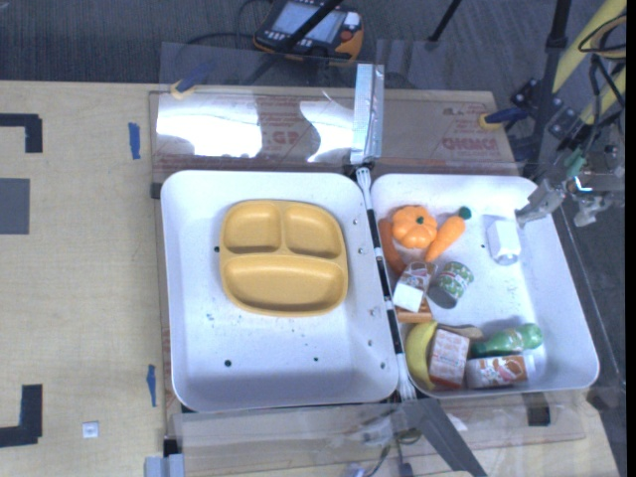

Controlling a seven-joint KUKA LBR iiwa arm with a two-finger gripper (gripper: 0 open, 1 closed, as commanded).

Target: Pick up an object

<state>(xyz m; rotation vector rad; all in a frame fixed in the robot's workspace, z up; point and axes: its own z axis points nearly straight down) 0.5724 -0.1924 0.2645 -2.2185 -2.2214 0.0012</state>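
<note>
Picking is yet to start: we are hovering our gripper (542, 202), its grip state unreadable, at the right bin's (566, 296) far edge, nothing lifted.

Light wooden bench top (79, 296) with black corner marks (28, 132) and strips of blue tape (134, 139). Grey square patch (14, 207) at left edge. Clear panel (258, 127) behind the bins, glaring with reflected overhead light. Dark grey carpeted floor (119, 13) beyond. Handheld control pendant (306, 30) on floor, cable attached. Black tripod legs (467, 3) at top right.
</note>
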